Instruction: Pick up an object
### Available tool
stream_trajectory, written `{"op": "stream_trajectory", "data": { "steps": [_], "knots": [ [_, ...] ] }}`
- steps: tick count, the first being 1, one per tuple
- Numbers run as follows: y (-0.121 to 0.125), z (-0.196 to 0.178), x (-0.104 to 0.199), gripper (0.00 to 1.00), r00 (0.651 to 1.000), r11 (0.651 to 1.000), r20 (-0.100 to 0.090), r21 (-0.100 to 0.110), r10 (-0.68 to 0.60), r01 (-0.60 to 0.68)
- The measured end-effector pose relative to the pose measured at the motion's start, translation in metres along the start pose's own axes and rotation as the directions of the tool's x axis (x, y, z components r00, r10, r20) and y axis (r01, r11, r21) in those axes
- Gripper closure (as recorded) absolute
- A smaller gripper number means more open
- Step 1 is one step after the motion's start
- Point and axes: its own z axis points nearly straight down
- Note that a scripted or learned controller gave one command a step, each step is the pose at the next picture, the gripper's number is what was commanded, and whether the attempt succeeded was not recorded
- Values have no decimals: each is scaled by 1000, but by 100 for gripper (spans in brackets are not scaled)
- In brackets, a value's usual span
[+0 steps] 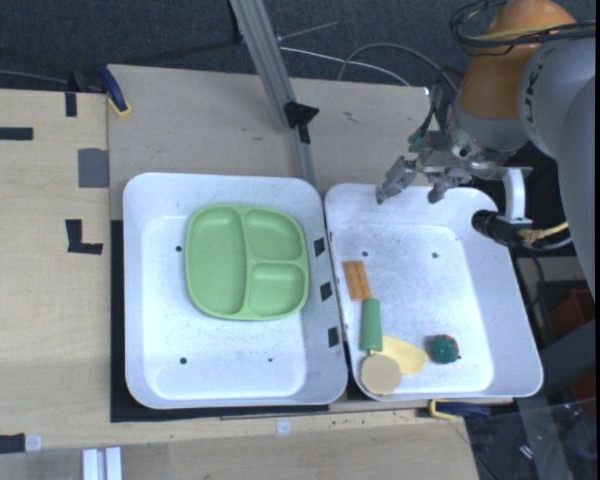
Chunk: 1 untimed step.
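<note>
My gripper (412,189) hangs open over the far edge of the right bin (500,298), with nothing between its fingers. Well below it in that bin lie an orange block (356,280), a green cylinder (370,325), a yellow piece (405,354), a tan round disc (382,374) and a small green and red ball (442,348). All of these objects sit in the near half of the bin, apart from the gripper.
A green divided plate (247,261) rests in the left bin (150,298). A metal pole (268,53) slants up behind the bins. Cables run across the bench near the arm at the back right.
</note>
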Motion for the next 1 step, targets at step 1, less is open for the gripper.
{"op": "stream_trajectory", "data": {
  "steps": [1],
  "knots": [
    [0,0,0,0,1000,1000,0,0,0,0]
  ]
}}
